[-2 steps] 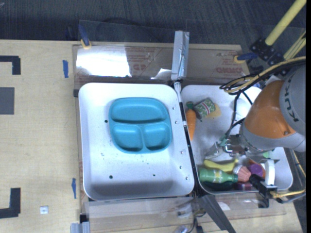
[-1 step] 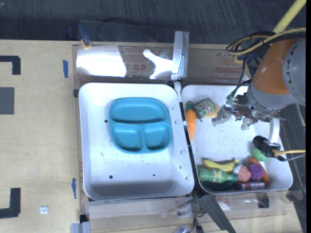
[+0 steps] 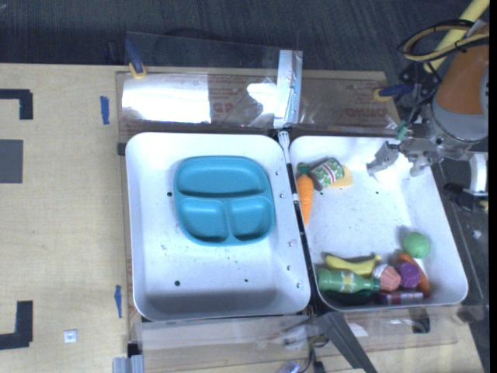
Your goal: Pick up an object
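**Arm at the far rim, the toys bunched in two corners**

A pale wooden bench (image 3: 54, 231) stands against dark carpet, bearing two shallow white bins side by side; the left bin (image 3: 147, 208) holds a blue divided tray (image 3: 224, 197) at its centre, and the right bin (image 3: 349, 224) holds the loose toys the task offers.

Within the right bin, an orange carrot (image 3: 305, 196) lies along the wall at about ten o'clock, touching a green-wrapped packet (image 3: 328, 172) at eleven; a yellow banana (image 3: 351, 263), a green bottle (image 3: 347, 283), a green ball (image 3: 416, 244) and a knot of pink and purple pieces (image 3: 404, 277) crowd the rim from six round to four o'clock.

The gripper (image 3: 386, 160) hovers at about one o'clock over bare bin floor, well apart from every toy; whether the jaws stand wide or narrow I cannot tell, since the metal there is small and blurred.

The risks, as I judge them: a descent from here would close on nothing; the carrot sits tight to the wall, so a finger could strike the rim; the near cluster is packed, so a grasp might nudge neighbours or catch two pieces and slip.

Much of the arm (image 3: 464, 92) is cut off at three o'clock; the pink and purple pieces overlap too much to name; glare on a clear sheet (image 3: 225, 99) at twelve o'clock veils what lies beneath.
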`<state>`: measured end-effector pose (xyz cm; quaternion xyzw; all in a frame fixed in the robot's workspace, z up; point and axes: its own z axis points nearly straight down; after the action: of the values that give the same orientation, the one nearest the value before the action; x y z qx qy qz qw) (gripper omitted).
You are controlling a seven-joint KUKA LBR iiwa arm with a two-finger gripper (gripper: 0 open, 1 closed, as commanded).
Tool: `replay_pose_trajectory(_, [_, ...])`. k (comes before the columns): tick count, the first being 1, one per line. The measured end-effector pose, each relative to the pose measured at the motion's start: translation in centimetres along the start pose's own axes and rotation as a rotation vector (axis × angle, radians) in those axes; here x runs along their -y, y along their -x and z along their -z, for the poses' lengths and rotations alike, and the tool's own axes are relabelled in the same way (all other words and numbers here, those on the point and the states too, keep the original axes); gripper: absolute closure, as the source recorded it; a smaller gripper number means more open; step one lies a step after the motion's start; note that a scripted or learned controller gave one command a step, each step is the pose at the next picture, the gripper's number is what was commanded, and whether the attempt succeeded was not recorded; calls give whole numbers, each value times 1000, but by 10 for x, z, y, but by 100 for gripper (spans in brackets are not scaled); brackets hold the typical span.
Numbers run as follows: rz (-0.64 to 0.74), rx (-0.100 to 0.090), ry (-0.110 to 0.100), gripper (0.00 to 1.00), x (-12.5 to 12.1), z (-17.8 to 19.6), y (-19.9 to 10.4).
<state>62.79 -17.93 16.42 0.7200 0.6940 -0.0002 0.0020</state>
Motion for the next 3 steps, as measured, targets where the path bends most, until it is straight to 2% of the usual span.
replay_pose_trajectory(1, [-75, -2, 0, 0, -38, -18, -56])
replay_pose_trajectory(2, [2, -2, 1, 0, -37, -77, -86])
replay_pose_trajectory(3, [5, -1, 5, 100, -38, -66, -87])
